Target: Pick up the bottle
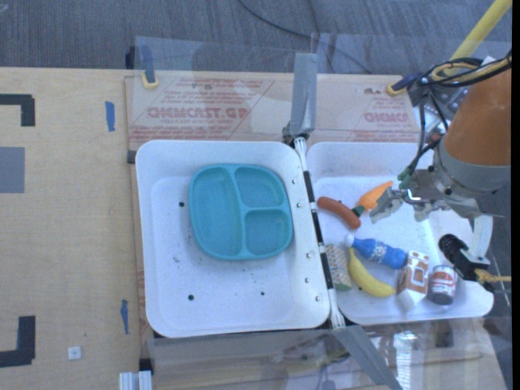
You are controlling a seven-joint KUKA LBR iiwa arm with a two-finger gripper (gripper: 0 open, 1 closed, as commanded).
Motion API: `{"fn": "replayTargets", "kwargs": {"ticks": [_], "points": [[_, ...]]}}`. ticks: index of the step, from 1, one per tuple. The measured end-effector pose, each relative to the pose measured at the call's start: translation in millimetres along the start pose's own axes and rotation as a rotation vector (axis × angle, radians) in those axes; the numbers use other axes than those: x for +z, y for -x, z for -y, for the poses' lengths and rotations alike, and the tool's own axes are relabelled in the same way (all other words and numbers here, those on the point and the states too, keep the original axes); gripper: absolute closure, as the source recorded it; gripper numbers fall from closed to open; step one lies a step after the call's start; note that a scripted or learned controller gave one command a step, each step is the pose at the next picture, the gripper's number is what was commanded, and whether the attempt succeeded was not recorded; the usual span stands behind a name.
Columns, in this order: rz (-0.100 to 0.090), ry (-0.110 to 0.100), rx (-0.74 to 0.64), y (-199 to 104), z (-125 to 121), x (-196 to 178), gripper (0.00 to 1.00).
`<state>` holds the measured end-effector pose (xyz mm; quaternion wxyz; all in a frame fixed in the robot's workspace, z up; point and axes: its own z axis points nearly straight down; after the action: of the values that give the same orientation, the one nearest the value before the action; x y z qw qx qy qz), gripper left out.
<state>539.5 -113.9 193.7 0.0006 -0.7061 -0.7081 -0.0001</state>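
Note:
The bottle (379, 253) is blue with a white cap and lies on its side in the middle of the right bin (357, 157), cap pointing left. My gripper (400, 199) hangs over the bin's upper right part, above and to the right of the bottle and apart from it. It is close to an orange carrot (376, 194). Nothing shows as held.
A yellow banana (368, 277) lies just below the bottle, touching it. A brown sausage (338, 210) is at its upper left. A small carton (415, 275) and a can (442, 284) sit at the lower right. The left bin (162, 299) holds a teal divided plate (241, 211).

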Motion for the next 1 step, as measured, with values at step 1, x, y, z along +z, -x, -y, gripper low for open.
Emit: {"fn": "replayTargets", "kwargs": {"ticks": [1], "points": [[0.002,0.003,-0.111,16.7,-93.6,96.6,0.0]]}}
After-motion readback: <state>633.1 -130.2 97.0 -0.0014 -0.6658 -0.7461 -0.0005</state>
